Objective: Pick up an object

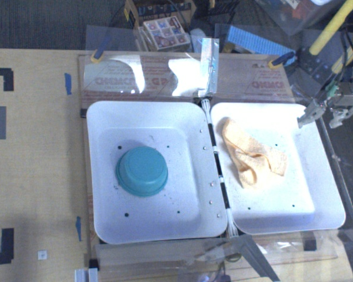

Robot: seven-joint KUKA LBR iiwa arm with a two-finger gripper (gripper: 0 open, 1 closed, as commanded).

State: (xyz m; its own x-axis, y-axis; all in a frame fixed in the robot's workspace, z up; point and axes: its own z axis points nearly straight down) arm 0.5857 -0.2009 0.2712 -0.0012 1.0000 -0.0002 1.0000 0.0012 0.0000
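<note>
Two shallow white bins (194, 157) sit side by side: a round teal plastic bowl (142, 170) upturned in the left, a crumpled beige cloth (251, 153) in the right. Gripper (322, 111) poised at the right bin's far corner.

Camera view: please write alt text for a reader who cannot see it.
Two white bins sit side by side: the left bin holds an upside-down teal bowl, the right bin a crumpled beige cloth. The gripper is at the right bin's upper right corner.

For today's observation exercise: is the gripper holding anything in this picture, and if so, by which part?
Nothing is held. The gripper is at the right bin's far corner, apart from the crumpled cloth; the teal bowl sits untouched.
</note>
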